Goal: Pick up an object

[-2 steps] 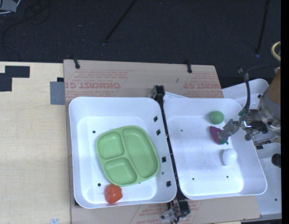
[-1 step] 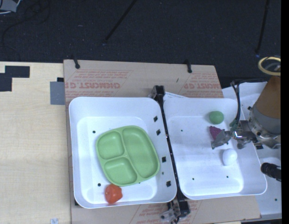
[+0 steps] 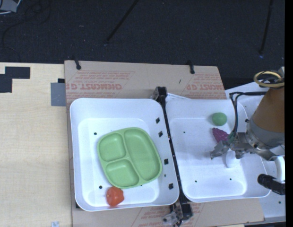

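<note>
Arm (image 3: 271, 119) reaching from right, claw (image 3: 225, 150) low in right bin (image 3: 203, 188), beside purple object (image 3: 220, 135)

Pale wood counter (image 3: 28, 145), bare at the left apart from dark squares near its far edge. Flat on it, a brown cardboard sheet (image 3: 137, 82) with red print. On the cardboard, two shallow white bins touching side by side: left bin (image 3: 85, 122), right bin (image 3: 198, 109), with black clips (image 3: 160, 94) along the shared edge.
</note>
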Tool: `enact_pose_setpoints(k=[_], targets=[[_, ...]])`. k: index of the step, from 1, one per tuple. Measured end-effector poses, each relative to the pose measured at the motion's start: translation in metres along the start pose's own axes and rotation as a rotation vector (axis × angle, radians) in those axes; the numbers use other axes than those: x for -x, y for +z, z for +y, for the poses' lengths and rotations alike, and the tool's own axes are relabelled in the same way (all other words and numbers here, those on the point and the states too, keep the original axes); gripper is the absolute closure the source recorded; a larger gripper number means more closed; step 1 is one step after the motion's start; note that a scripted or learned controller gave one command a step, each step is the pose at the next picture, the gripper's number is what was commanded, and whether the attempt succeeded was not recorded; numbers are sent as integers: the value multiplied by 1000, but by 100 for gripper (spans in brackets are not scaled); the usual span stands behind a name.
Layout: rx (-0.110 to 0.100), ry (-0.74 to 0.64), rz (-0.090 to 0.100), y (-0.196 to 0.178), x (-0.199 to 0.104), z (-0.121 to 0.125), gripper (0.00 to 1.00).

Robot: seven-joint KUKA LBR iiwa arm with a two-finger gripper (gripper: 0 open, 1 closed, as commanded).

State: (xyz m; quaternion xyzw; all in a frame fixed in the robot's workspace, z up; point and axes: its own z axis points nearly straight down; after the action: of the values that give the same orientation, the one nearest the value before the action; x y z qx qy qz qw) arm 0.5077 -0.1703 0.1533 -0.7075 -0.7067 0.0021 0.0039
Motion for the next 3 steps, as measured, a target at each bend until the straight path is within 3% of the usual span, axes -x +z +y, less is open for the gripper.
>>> enact_pose_setpoints(k=[1,2,3], targets=[[1,-1,1,44,-3,-4,0],[3,4,0,31,-1,-3,100],[9,3,-3,-12,5,-2,100]])
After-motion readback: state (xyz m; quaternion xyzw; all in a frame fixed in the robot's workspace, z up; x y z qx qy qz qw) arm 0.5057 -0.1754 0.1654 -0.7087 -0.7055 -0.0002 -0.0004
